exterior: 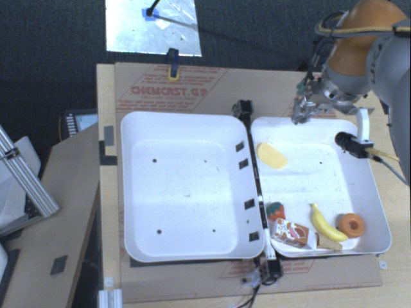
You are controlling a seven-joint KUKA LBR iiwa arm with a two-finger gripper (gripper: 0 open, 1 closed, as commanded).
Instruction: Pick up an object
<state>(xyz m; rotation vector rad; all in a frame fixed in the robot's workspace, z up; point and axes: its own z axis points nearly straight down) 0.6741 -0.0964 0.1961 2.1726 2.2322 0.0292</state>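
The right bin [359, 172] holds a pale yellow oval piece [272, 156] near its far left corner. Along its near edge lie a yellow banana [324, 223], an orange doughnut-shaped ring [351, 224], a small red and green item [276, 210] and a printed packet [292, 233]. My gripper [301, 112] hangs above the far rim of the right bin, up and to the right of the yellow piece. Nothing shows between its fingers.
The left bin [138, 172] stands beside the right one, joined by a black hinge strip [252, 172]. Both rest on a cardboard sheet [167, 88]. A shiny metal plate [153, 18] lies behind. An aluminium rail [22, 172] stands at the left.
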